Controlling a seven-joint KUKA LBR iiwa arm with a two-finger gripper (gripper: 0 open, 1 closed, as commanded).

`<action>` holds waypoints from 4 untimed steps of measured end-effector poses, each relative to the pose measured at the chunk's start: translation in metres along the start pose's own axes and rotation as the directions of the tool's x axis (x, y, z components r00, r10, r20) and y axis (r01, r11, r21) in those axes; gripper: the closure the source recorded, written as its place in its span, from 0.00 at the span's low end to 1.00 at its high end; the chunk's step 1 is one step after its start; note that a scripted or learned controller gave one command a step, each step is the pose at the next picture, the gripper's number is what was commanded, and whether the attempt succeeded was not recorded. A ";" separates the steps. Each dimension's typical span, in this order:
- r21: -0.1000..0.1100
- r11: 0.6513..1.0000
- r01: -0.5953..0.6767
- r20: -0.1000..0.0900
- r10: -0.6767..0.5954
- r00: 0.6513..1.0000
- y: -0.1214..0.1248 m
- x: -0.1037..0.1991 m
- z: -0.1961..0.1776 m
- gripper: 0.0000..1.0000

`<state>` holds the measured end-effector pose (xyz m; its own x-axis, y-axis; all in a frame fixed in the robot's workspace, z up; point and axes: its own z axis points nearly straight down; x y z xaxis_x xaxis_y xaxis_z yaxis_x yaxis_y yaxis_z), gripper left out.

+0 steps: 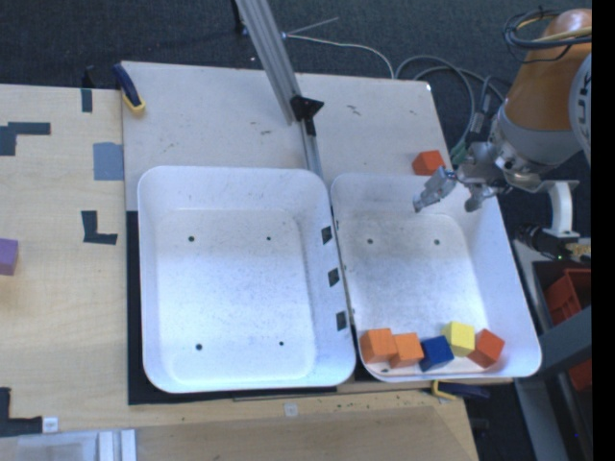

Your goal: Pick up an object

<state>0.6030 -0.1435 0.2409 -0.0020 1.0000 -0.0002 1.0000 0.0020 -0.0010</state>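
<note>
Five blocks (432, 346) are lying bunched along the right bin's (404, 257) near wall while you are watching the fingers (450, 192) hanging spread and gripping nothing over its far end, well apart from them, so the pick is not yet begun.

The right bin (500, 257) lies open across its middle and far end; five blocks (432, 346) crowd its near edge, leaving little room between them.
</note>
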 end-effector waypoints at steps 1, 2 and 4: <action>0.000 1.000 0.002 0.000 -0.002 1.000 0.000 0.001 -0.010 1.00; 0.002 1.000 -0.006 0.001 0.006 1.000 -0.055 -0.040 -0.020 1.00; 0.002 1.000 0.005 -0.001 -0.005 1.000 0.012 0.007 -0.059 1.00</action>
<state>0.6153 -0.1368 0.3003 -0.0070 1.0000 0.0009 1.0000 0.0070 -0.0028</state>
